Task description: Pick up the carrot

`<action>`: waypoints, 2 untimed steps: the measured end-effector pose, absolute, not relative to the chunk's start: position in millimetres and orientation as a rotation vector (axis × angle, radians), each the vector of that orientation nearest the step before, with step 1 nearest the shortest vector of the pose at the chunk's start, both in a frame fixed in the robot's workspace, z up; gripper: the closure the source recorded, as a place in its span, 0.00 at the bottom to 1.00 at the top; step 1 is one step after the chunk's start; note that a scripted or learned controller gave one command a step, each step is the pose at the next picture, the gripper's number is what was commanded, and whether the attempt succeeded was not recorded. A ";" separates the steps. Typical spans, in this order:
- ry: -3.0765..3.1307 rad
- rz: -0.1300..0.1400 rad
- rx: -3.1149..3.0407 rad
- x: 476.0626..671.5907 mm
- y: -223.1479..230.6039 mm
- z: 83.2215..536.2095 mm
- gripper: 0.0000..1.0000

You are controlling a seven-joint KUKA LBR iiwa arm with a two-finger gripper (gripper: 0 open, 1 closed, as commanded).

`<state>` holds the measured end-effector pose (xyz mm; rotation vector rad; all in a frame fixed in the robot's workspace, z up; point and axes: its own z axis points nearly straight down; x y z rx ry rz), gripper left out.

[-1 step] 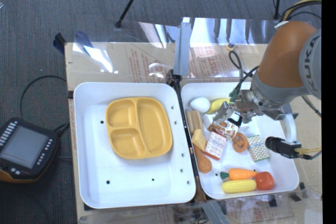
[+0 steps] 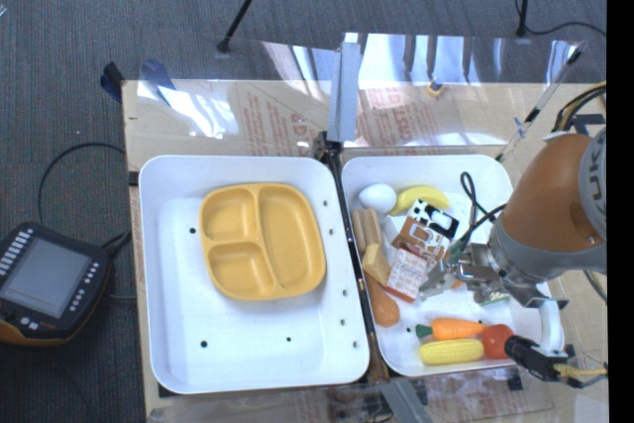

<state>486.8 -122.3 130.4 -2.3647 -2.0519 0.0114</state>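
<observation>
The bench carried two shallow white bins side by side. The left bin (image 2: 168,332) held a yellow divided plate (image 2: 263,240) with three compartments, lying flat toward the bin's upper middle. The right bin (image 2: 396,357) held a crowd of toy foods. The carrot (image 2: 456,328) lay on its side near the front edge of the right bin, orange with a green stub at its left end, pointing roughly left to right. Just below it, touching or nearly so, lay a yellow corn cob (image 2: 451,352); a red tomato-like piece (image 2: 497,340) sat just beside the carrot's right end. Further back in that bin were a white egg (image 2: 376,197), a banana (image 2: 418,199), a small printed carton (image 2: 411,258) and an orange rounded piece (image 2: 384,308) near the dividing wall. The arm entered from the right, its orange band above the wrist over the bin's right side. The gripper (image 2: 464,270) hung over the middle of the right bin, above and slightly behind the carrot, apart from it. How far the claw stood open could not be told from this view, and nothing could be seen held in it. The carrot remained in the bin.
</observation>
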 end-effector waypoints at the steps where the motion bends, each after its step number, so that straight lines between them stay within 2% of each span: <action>1: -2.235 0.005 -2.196 474.1 -116.2 85.1 0.00; 2: -1.784 0.000 -2.579 475.7 -200.8 86.9 0.00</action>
